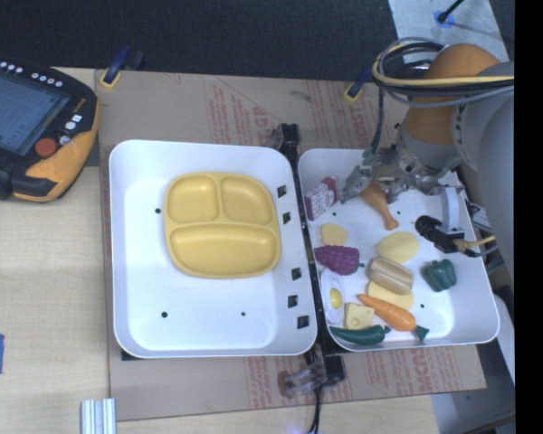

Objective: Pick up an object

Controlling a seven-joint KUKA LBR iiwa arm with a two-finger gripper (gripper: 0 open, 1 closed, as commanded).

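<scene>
Currently the gripper (377, 181) sits low over the back of the right bin (475, 328), its metal fingers splayed around an orange chicken-drumstick-shaped toy (377, 203); the toy's upper end lies right at the fingertips, but whether it is pinched between them or merely touched cannot be told from this slant, nor how wide the fingers stand. Just left of the gripper, a small pink-and-white packet (320, 196) lies near the bin's left wall. Nearer the camera: a yellow wedge (333, 234), a purple grape bunch (338, 259), a pale yellow potato-like piece (397, 246), a hot-dog bun (390, 275), a fried egg (333, 295), a cheese cube (358, 316), a carrot (391, 313), a green chilli (362, 335) and a dark green pepper (439, 275). Left bin (136, 315) holds a yellow divided plate (223, 224). A teach pendant (32, 129) rests on the bench, well left.
</scene>
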